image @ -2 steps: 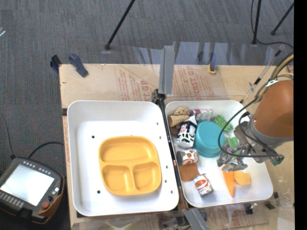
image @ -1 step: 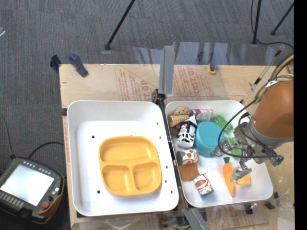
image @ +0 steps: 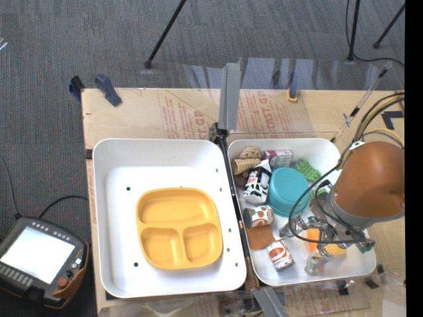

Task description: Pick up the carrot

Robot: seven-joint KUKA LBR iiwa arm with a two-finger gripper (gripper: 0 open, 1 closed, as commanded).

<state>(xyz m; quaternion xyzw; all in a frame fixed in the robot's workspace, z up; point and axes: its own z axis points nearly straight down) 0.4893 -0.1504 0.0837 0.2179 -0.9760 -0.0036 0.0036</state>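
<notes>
On my left the yellow divided plate point(image: 179, 228) sits alone in the left bin point(image: 109, 177). In the right bin point(image: 330, 147), past the small cans point(image: 280, 255) and the teal bowl point(image: 288, 190), my claw point(image: 322, 243) is low over the near right corner, where an orange bit, likely the carrot point(image: 313, 232), peeks out. I judge nothing lifted yet. The wrist hides most of it; whether the claw is spread or pinching I cannot tell.

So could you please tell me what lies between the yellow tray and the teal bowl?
In the camera view, between yellow tray and teal bowl: the bins' adjoining walls and a cow-patterned toy.
</notes>
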